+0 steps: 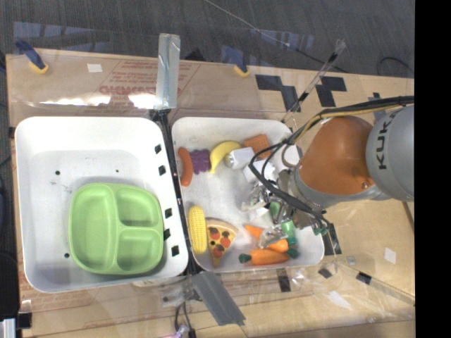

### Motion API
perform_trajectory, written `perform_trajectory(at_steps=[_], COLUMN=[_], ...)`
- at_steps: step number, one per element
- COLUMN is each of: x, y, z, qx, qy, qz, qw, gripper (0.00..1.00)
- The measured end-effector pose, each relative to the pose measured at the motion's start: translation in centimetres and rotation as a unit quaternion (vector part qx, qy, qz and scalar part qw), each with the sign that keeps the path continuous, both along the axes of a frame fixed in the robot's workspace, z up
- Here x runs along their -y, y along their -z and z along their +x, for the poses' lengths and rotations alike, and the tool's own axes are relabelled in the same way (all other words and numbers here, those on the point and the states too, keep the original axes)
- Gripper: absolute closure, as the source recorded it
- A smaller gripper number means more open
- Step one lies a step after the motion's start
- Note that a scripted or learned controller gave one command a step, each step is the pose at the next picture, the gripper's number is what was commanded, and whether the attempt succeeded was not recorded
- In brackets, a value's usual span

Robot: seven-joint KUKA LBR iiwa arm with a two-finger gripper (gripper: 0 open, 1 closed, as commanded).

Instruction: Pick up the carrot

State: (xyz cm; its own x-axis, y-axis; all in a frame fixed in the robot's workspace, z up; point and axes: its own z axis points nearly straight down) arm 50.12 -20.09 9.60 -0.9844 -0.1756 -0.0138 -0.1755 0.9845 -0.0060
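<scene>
i can't tell how my grey two-finger gripper (276,225) stands as it hangs over the right shallow white bin (211,127), and with the long orange toy carrot (266,257) near the front wall among crowded toys, i fear it grabs a neighbour instead.

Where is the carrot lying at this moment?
The carrot lies in the right bin, along its near edge toward the right corner, just below the claw and right of the pizza slice.

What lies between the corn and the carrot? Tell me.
In the camera view, the pizza slice lies between the corn and the carrot, touching or nearly touching the corn.
</scene>
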Motion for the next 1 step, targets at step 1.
perform_trajectory(at_steps=[1], x=[-4.55], y=[0.22], z=[-1.47], qx=[-0.003], qy=[0.038], qz=[0.0024], qw=[0.9993], gripper=[0.00])
